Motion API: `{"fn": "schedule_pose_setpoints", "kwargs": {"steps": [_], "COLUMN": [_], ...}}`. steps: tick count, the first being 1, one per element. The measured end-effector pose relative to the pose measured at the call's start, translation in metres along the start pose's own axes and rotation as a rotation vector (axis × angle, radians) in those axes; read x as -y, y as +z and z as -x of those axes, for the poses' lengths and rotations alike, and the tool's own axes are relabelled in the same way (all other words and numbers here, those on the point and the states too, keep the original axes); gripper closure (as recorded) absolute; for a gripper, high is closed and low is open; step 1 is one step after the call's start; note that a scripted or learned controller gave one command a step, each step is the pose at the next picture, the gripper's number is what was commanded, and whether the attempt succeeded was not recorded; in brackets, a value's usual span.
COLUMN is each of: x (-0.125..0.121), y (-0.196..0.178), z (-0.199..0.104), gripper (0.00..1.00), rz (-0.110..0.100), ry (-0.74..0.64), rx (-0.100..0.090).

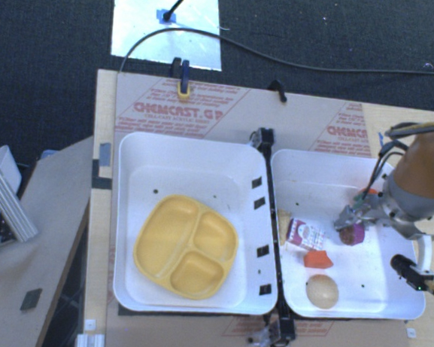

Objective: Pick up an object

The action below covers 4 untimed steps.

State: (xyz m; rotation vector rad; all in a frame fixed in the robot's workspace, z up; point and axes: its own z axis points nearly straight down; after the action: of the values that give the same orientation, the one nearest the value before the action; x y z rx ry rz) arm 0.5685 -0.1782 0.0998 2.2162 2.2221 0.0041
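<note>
Nearest, a tan ball (322,291) lies loose while the pincer (350,227), spread unclear, crowds a purple object (353,234) to grasp it.

Bench (208,104): pale board printed with red lettering, bearing both bins.
Left bin (135,200): white, shallow, resting on the bench well to the left of the gripper (349,222).
Right bin (307,173): white, shallow, directly beneath the gripper, touching the left bin along their shared edge.

Bright, even overhead light; white bins (204,153) glare slightly, picture somewhat soft.
</note>
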Motion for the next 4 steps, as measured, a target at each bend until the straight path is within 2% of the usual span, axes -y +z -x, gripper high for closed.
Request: {"fn": "schedule_pose_setpoints", "kwargs": {"steps": [2, 3, 4], "x": [-0.010, -0.013, -0.015], "y": [-0.090, -0.154, -0.199], "z": [0.008, 0.006, 0.006], "gripper": [1.00, 1.00, 1.00], "rz": [0.002, 0.004, 0.002], "ry": [-0.003, -0.004, -0.003], "rx": [0.002, 0.002, 0.002]}}
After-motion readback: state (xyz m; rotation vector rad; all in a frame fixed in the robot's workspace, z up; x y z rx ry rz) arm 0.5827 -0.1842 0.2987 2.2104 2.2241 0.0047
